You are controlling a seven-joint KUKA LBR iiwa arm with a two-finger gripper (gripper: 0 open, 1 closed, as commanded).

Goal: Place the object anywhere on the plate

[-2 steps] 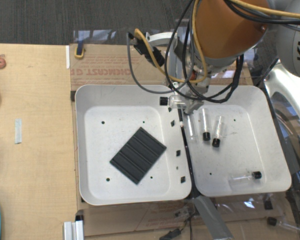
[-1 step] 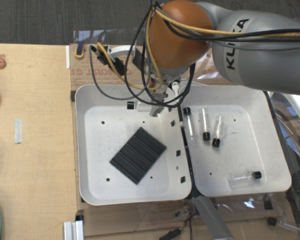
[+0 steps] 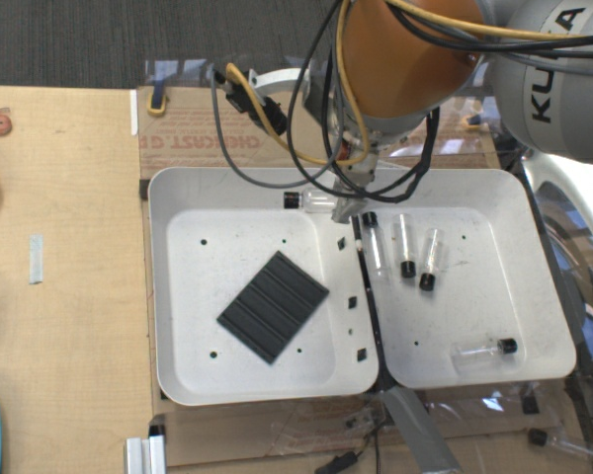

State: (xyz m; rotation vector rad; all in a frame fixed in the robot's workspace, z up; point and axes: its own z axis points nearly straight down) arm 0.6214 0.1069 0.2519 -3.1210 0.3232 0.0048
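Arm low over the far edge where the two bins meet, vials scattered, dark plate in the left bin.

The hand (image 3: pixel 354 208) hangs at the far rim between the bins, under the orange band and a tangle of cables; whether it is open or closed I cannot tell, and nothing shows gripped in it; a clear vial (image 3: pixel 308 201) with a black cap lies just left of it on the far rim of the left bin (image 3: pixel 178 363); the black ribbed plate (image 3: pixel 274 306) lies flat and askew near the middle of that bin, well apart from every vial; in the right bin (image 3: pixel 534 354) three capped vials (image 3: pixel 405 248) lie close together at the far left, one against the dividing rim; a fourth vial (image 3: pixel 484 352) lies alone at the near right; the tabletop (image 3: pixel 59 344) stretches away to the left.
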